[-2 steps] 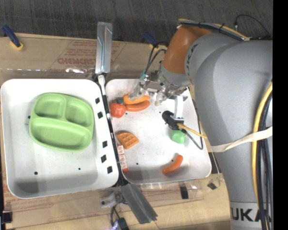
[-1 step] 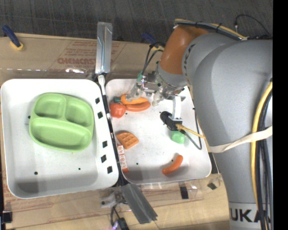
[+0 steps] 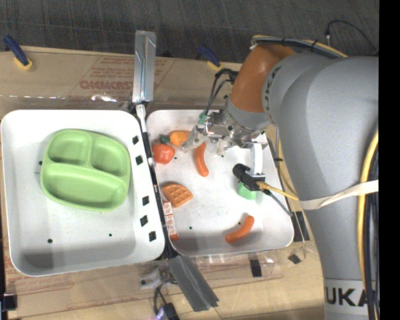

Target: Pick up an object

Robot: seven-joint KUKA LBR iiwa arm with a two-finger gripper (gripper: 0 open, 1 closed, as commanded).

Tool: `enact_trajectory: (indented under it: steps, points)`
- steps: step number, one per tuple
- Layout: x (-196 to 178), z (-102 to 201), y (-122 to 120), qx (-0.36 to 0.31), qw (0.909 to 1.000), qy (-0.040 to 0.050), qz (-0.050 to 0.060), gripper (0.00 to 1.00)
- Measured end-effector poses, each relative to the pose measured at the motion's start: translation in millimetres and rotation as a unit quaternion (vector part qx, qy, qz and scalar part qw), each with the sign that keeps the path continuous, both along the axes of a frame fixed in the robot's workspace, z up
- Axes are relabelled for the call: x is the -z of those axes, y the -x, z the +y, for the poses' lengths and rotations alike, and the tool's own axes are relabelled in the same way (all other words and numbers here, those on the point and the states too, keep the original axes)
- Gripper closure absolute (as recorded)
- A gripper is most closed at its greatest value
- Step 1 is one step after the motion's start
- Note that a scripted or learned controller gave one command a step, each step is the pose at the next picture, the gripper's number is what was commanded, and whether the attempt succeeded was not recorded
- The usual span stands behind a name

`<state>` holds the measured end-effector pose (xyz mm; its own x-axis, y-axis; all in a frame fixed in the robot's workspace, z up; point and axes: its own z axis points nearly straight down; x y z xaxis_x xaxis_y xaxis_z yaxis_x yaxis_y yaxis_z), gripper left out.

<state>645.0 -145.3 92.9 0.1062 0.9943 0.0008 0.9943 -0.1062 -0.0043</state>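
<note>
The gripper (image 3: 210, 133) is hanging near the right bin's (image 3: 273, 235) 12 o'clock rim; I cannot tell its state. A sausage (image 3: 201, 160) is lying just at its 6 o'clock, a tomato (image 3: 163, 153) at 9. Open floor is spreading mid-bin. A waffle (image 3: 177, 195) is sitting toward 7. The left bin (image 3: 20, 245) is holding a green tray (image 3: 87, 169).

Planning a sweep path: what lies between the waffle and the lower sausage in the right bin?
Bare white bin floor between waffle and sausage, per the camera view.
</note>
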Motion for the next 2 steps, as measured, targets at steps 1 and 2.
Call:
enact_trajectory:
  steps: [1, 2]
  points:
    - [-10.0, 0.8, -0.3, -0.002, 1.0000, -0.0004, 0.001, 1.00]
    - [-101.4, 36.1, 43.8, -0.007, 1.0000, 0.0001, -0.001, 1.00]
